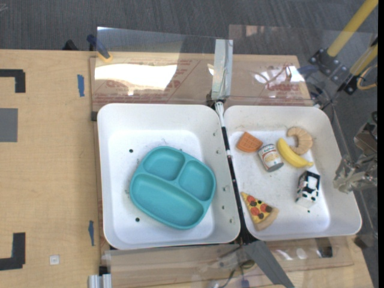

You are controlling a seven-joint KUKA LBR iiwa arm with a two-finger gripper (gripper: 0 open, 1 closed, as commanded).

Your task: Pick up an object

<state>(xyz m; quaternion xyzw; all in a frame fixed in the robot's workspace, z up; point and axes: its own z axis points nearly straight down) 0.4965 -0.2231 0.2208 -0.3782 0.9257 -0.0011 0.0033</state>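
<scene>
The right bin (342, 218) holds several small items. An orange wedge (248, 143) lies at its upper left, with a small tin can (271, 158) beside it. A yellow banana (293, 154) lies next to a tan curved pastry piece (300, 138). A black-and-white cow figure (308, 187) stands toward the right, and a pizza slice (260, 209) lies at the lower left. My gripper (354, 176) appears as a blurred grey metal shape just outside this bin's right rim, right of the cow figure and apart from every item.
The left bin (114, 131) carries a teal divided plate (173, 186). A clear plastic wall (222, 71) rises behind both bins. Yellow poles and clamps (348, 35) stand at the back right. Wooden bench top (42, 161) stretches to the left.
</scene>
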